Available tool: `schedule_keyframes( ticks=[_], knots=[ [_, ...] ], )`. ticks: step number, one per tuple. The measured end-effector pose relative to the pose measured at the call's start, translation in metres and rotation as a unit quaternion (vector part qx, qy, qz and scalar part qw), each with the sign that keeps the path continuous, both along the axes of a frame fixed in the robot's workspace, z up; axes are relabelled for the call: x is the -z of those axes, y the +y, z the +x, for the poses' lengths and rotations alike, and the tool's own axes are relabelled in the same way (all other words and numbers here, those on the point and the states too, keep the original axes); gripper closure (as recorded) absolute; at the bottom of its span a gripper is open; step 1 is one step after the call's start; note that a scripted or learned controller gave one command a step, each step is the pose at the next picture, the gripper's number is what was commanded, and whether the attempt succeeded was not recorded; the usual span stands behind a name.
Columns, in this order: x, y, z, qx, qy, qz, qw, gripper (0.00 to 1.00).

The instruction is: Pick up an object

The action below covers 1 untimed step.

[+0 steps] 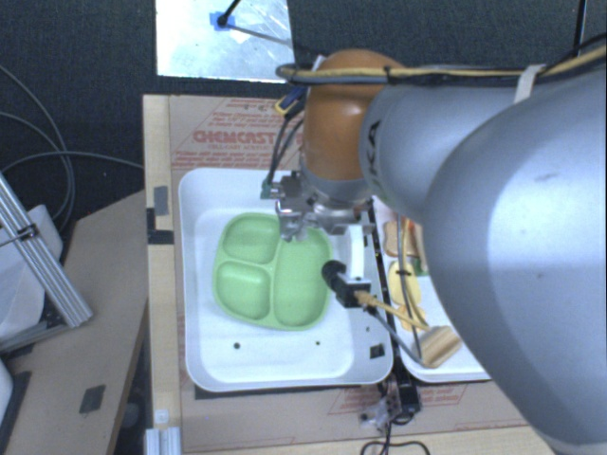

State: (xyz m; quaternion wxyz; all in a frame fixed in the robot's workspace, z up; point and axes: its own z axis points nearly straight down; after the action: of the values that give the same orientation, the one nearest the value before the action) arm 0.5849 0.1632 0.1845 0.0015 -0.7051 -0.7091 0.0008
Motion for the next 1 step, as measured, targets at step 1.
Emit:
schedule_keyframes(
  ticks=[1],
  knots=[
    [-0.0165,0.0178,-0.0968,0.000,0.001,0.0001,1.0000,1.00]
  ],
)
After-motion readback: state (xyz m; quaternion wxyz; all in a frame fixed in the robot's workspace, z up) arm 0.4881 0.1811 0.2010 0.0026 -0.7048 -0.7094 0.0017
